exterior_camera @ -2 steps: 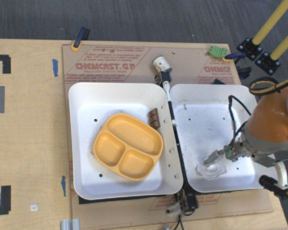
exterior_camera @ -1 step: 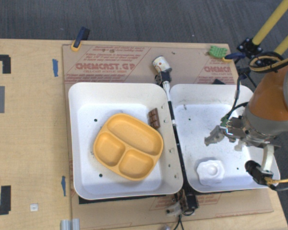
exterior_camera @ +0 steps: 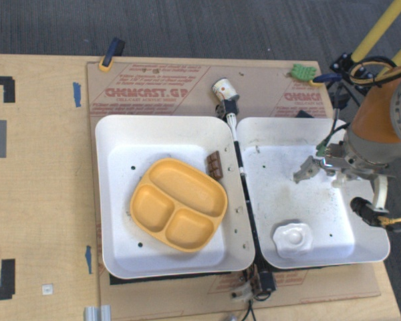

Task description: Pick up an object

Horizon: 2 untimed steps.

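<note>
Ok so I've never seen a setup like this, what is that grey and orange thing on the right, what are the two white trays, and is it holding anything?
You are looking down at a slant from one fixed camera above a bench. The grey and orange thing is a robot arm reaching in from the right; its gripper is the small grey part hanging over the right bin. Nothing can be seen held in it, and whether it is open or shut cannot be told from here. The two white trays are shallow bins side by side. The left bin holds a yellow divided plate and a small brown piece at its right wall. The right bin holds a small white object near its front edge. The arm's job is to pick something up.
</note>
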Available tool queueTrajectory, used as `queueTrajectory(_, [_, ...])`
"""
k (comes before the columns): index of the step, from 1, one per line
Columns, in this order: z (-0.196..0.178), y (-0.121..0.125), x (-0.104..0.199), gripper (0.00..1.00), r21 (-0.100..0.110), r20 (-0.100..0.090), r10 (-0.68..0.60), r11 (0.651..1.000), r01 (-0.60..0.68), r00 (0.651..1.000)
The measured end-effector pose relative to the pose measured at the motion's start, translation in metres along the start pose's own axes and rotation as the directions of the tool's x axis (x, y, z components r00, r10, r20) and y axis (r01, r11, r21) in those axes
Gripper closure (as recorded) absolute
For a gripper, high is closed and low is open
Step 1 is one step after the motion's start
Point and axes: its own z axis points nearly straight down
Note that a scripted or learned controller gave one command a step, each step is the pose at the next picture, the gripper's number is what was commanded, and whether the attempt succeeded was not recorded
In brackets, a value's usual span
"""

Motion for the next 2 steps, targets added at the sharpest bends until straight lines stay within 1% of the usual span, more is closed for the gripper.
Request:
queueTrajectory(1, [0.019,0.053,-0.02,0.0,-0.001,-0.019,-0.112,0.994,0.112,0.994])
queueTrajectory(2, [0.027,-0.04,-0.003,0.0,0.002,-0.002,-0.115,0.993,0.115,0.993])
